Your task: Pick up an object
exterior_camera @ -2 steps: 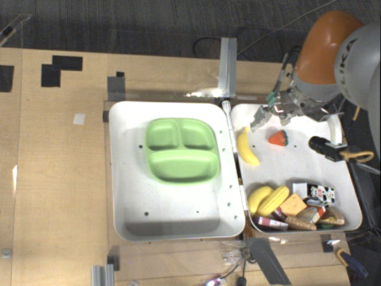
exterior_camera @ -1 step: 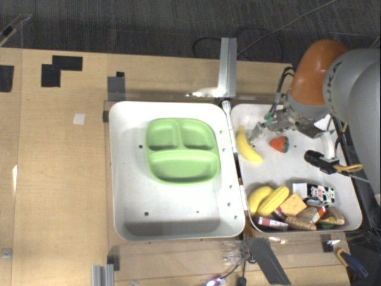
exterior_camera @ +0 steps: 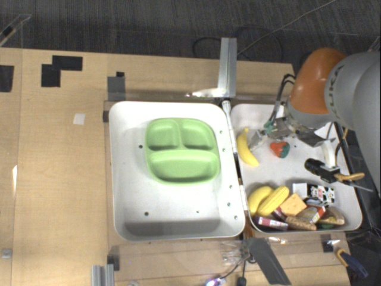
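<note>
while low over the right bin [exterior_camera: 351,216], the gripper [exterior_camera: 269,130] beside a banana [exterior_camera: 246,148], finger state unclear.

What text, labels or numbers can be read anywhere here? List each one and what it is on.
No text can be read.
The small white printed card in the right bin: print too small and blurred to read.
The dark packet at the right bin's near rim: markings blurred, unreadable.

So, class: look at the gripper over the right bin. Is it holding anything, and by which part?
It cannot be told. The gripper sits low between the banana and a small red object, with nothing visibly between its fingers.
</note>
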You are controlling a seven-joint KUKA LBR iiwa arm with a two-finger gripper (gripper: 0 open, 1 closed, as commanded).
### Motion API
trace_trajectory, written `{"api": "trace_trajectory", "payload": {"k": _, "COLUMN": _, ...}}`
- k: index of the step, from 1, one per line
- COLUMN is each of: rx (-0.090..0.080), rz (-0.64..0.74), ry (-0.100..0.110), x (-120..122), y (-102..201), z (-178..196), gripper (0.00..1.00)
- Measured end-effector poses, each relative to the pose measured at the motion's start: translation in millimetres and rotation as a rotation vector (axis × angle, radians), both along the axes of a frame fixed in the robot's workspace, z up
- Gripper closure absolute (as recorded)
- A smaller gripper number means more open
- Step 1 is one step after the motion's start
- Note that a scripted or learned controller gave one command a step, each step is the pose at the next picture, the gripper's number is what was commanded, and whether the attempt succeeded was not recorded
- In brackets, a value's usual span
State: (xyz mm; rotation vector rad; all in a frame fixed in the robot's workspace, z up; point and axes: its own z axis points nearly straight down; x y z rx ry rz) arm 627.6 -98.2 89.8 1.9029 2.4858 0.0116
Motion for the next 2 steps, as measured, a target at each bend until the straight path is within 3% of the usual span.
{"api": "trace_trajectory", "payload": {"k": 1, "rx": 0.002, "rz": -0.093, "ry": 0.001, "x": 5, "y": -29, "z": -1, "gripper": 0.0}}
{"api": "trace_trajectory", "payload": {"k": 2, "rx": 0.005, "rz": -0.09, "ry": -0.007, "x": 8, "y": -27, "z": 13, "gripper": 1.0}}
